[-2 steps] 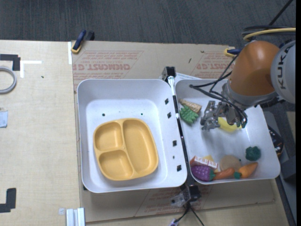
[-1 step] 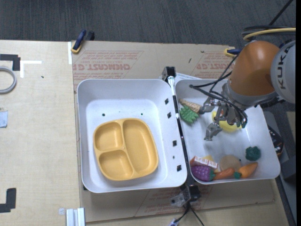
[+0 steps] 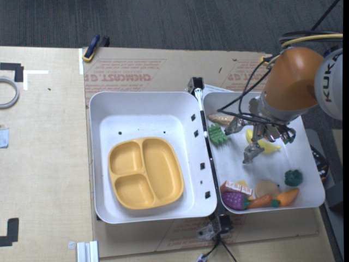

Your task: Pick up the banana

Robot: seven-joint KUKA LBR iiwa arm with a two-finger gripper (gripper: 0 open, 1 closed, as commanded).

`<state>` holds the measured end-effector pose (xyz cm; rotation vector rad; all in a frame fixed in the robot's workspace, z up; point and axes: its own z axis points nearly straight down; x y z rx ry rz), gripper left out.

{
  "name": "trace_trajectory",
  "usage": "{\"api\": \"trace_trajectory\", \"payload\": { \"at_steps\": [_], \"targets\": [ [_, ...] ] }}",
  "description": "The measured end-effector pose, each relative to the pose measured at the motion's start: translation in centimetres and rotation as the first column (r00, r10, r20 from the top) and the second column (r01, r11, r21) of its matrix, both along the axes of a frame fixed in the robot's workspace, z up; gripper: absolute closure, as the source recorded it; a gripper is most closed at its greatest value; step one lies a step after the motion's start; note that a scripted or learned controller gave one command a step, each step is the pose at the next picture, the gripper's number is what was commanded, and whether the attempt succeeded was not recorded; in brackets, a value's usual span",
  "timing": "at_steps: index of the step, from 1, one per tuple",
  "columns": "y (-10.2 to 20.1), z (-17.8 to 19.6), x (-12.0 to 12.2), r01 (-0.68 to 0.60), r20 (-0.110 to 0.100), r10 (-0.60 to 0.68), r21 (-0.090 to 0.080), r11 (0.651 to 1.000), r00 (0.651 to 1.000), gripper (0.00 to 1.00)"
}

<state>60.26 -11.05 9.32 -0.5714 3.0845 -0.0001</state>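
I find the banana (image 3: 263,144) in the right bin (image 3: 305,201), near its middle, directly under the hand (image 3: 256,141). I judge it a light, stiff, smooth plastic toy; its curve may slip, so I would pinch across the mid-body. The arm hangs over the bin, wrist pointing down. Whether the hand is released or clenched on it I cannot tell.

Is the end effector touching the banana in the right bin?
Cannot tell. In the camera view the end effector overlaps the banana from above, but the slanted angle and the wrist hide whether there is contact or a gap.
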Motion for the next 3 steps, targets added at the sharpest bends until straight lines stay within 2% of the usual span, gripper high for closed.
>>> {"api": "trace_trajectory", "payload": {
  "at_steps": [1,2,3],
  "targets": [
    [0.0,1.0,0.1,0.005,0.004,-0.005,0.001,1.000,1.000,1.00],
    [-1.9,11.6,0.9,0.258,0.001,-0.258,0.001,0.966,0.966,1.00],
    [-1.9,11.6,0.9,0.258,0.001,-0.258,0.001,0.966,0.966,0.00]
  ]
}}
